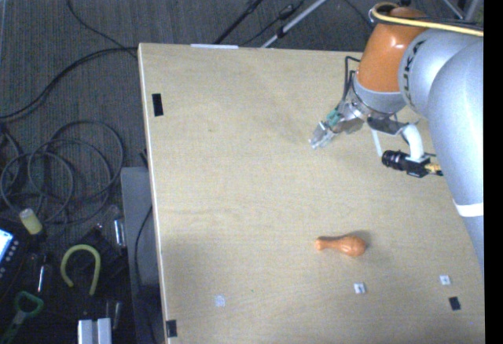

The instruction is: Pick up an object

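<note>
An orange, pear-shaped object (343,245) lies on its side on the beige bench top (236,193), with its narrow neck pointing left. My gripper (321,135) hangs over the bench well behind the object, slanting down and to the left from the orange-banded wrist (389,60). Nothing shows in the gripper. A clear stretch of bench separates it from the orange object.
The grey arm (460,122) fills the right side. Small black and white markers (359,287) dot the bench near its front edge, and a black one (157,104) sits at the left. On the floor to the left lie cables (63,170) and tools.
</note>
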